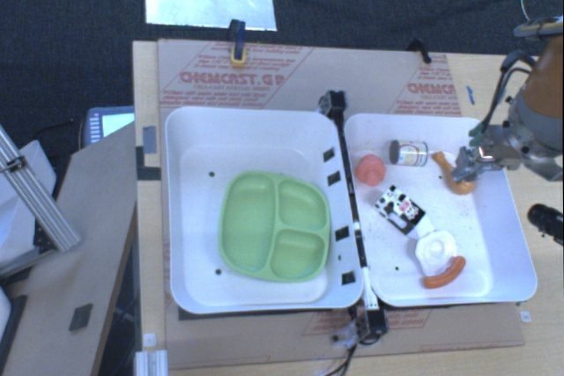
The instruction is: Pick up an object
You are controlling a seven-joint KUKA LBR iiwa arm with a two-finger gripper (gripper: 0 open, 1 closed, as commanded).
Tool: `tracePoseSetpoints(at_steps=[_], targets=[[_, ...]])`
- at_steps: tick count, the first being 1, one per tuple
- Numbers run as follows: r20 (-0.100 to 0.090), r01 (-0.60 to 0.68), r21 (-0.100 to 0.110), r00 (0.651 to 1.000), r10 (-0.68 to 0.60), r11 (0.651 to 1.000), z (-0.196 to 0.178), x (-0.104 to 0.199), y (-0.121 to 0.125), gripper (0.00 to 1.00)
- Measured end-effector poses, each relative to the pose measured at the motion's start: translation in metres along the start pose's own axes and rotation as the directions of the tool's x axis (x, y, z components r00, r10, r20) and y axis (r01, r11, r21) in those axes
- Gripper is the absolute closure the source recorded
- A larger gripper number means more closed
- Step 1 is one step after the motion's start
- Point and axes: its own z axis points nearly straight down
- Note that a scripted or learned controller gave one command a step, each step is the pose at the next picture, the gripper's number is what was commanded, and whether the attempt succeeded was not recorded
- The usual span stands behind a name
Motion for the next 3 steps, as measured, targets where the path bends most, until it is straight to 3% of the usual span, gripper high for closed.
tracePoseSetpoints(at_steps=[1, 3], targets=[[-0.003, 0.005, 0.004, 1.000, -0.005, 1.000, 0.011, 0.051, 0.022, 1.00], [-0.004, 0.005, 0.006, 1.000, -0.005, 1.000, 0.020, 0.157, 0.043, 1.00]])
